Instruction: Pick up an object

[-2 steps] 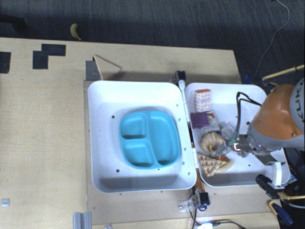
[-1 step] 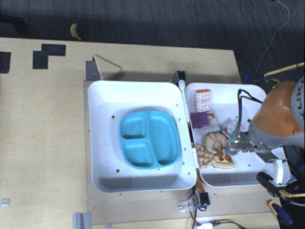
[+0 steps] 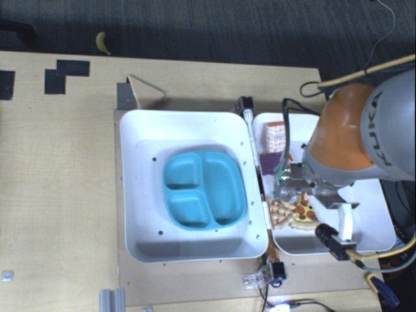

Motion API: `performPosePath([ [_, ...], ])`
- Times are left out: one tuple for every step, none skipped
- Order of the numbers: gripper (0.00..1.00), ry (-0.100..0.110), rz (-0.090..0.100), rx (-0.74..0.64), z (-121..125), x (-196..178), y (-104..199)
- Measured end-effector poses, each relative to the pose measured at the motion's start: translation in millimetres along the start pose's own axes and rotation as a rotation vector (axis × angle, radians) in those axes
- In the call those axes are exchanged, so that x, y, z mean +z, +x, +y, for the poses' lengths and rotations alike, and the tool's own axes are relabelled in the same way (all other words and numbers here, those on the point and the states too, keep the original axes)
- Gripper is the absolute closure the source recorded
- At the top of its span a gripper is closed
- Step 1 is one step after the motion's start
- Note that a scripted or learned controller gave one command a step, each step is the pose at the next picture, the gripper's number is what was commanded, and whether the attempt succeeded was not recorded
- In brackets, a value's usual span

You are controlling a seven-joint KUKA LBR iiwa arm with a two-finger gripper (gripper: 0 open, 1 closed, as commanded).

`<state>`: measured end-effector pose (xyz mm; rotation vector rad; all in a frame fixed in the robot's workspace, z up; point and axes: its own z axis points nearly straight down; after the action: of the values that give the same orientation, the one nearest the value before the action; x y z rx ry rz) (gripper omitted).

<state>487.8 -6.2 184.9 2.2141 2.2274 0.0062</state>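
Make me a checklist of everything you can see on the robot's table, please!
Surface: tan bench bearing two white bins side by side, with black tape patches at its far left.
Job's things: blue divided tray in the left bin; small box, purple item and pizza-like toy in the right bin.
Clutter: two small bits on the dark floor beyond the bench.
Grippers: gripper low in the right bin under the orange wrist; what it grips cannot be told.
Cables: tan hose and black cords behind the arm; wires at the front edge.
Surroundings: dark carpet.
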Motion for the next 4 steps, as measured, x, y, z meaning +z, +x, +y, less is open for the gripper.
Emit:
performPosePath([
  [0.0, 0.0, -0.001, 0.002, 0, 0, -1],
  [1.0, -0.003, 0.0, -0.001, 1, -10, 0],
  [1.0, -0.001, -0.003, 0.003, 48, -91, -67],
  [0.0, 0.0, -0.002, 0.002, 48, -90, -66],
])
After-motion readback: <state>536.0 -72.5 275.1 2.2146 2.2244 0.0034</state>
